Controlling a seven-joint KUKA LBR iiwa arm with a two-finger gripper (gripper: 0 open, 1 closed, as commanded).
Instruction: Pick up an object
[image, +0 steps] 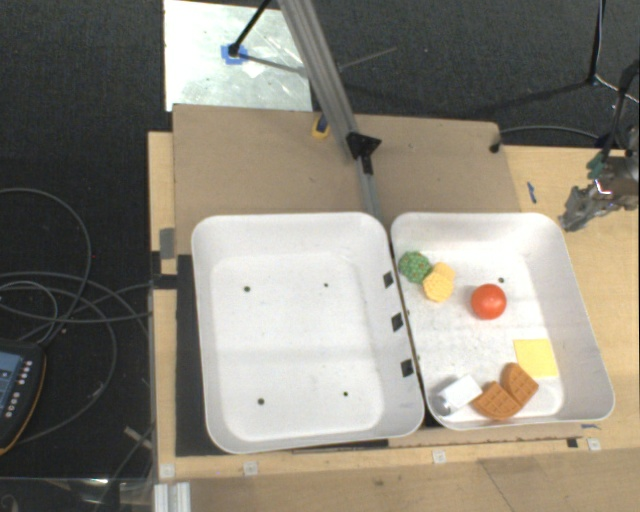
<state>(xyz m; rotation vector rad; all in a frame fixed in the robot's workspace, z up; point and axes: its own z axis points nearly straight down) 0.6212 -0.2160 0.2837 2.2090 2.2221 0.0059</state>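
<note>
Red tomato (488, 301) in right bin (560, 250) | hand (590, 205) well apart, beyond rim | grip unclear

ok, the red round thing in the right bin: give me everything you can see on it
The red ball looks like a small tomato or toy fruit: smooth, slightly glossy, evenly red-orange, with no stem or markings I can make out. It sits on the floor of the right bin, roughly mid-bin toward the far half. Nothing touches it: the yellow piece lies to its left with a clear gap, and the yellow square lies nearer the camera. The gripper is off past the bin's far right corner.
</note>
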